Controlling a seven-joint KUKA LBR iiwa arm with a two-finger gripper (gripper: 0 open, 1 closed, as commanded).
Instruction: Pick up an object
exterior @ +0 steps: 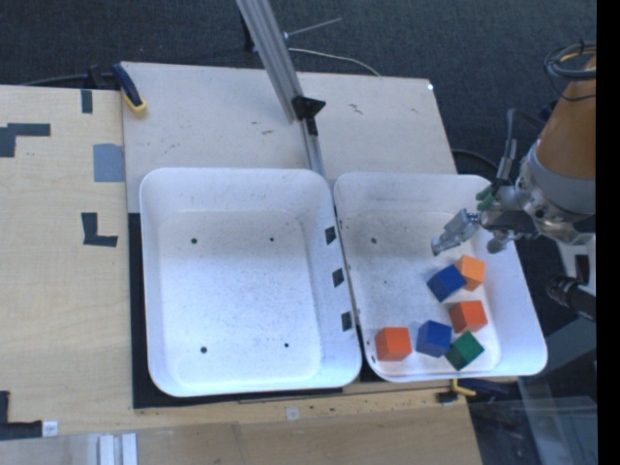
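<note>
Camera view: pincer (453, 234) over right bin (387, 211), fingers spread, grasping nothing.
Blocks clustered at bin's 4–5 o'clock; blue block (446, 282) and orange block (472, 270) just below the fingertips.

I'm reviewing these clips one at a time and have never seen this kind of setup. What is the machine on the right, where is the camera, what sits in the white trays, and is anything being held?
One camera looks down at a slant on a bench. The machine is a robot arm, grey with an orange band, reaching in from the right. Its gripper hangs over the right bin, above a cluster of small blocks: two blue blocks, three orange blocks and a green block. The left bin sits beside it. No block shows between the fingers, so nothing is held yet.
</note>
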